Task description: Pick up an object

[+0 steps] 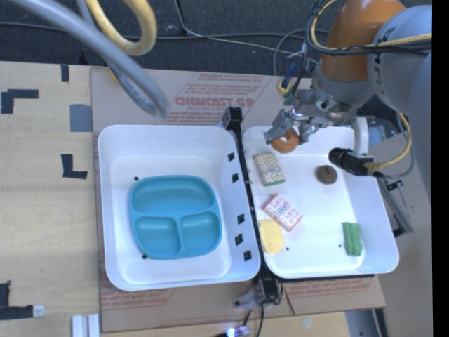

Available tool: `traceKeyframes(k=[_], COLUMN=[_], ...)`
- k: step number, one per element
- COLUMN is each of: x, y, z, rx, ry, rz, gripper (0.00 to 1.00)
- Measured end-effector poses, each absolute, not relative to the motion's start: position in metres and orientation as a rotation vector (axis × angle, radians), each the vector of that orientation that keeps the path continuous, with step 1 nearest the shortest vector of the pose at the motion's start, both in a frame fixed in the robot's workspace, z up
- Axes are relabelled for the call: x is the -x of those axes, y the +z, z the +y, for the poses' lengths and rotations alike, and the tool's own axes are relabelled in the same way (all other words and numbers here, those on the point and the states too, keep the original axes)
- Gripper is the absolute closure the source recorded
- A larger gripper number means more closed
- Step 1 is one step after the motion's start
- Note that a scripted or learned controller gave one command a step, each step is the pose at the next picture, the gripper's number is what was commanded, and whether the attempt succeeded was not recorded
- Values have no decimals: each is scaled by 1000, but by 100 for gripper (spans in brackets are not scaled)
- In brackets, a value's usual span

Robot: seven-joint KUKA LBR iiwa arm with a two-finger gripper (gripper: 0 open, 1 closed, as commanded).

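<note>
My gripper (289, 133) hangs over the back left corner of the right bin (316, 262). Its grey fingers (275, 133) are shut on a small orange-brown round object (285, 144), which shows between the tips. On that bin's floor lie a beige checkered block (269, 168), a pink and white packet (282, 212), a yellow round piece (271, 236), a dark brown round object (326, 175) and a green bar (352, 238).
The left bin (112, 188) holds a blue divided plate (175, 215). A black divider (243, 188) runs between the two bins. The arm's orange band (361, 20) and cables sit over the right bin's back right. A grey and yellow hose (119, 34) crosses the back left.
</note>
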State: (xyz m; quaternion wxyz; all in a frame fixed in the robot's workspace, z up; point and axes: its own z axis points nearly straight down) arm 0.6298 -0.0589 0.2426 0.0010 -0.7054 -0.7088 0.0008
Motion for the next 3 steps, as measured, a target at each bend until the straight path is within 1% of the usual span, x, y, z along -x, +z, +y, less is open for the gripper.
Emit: traceKeyframes(k=[1, 2, 3], x=[-625, -618, -609], y=[248, 232, 234], z=[-6, 45, 94], rx=[2213, 2214, 2213], ry=[1, 4, 2], rz=[-2227, -2225, -2227], gripper=[100, 100, 100])
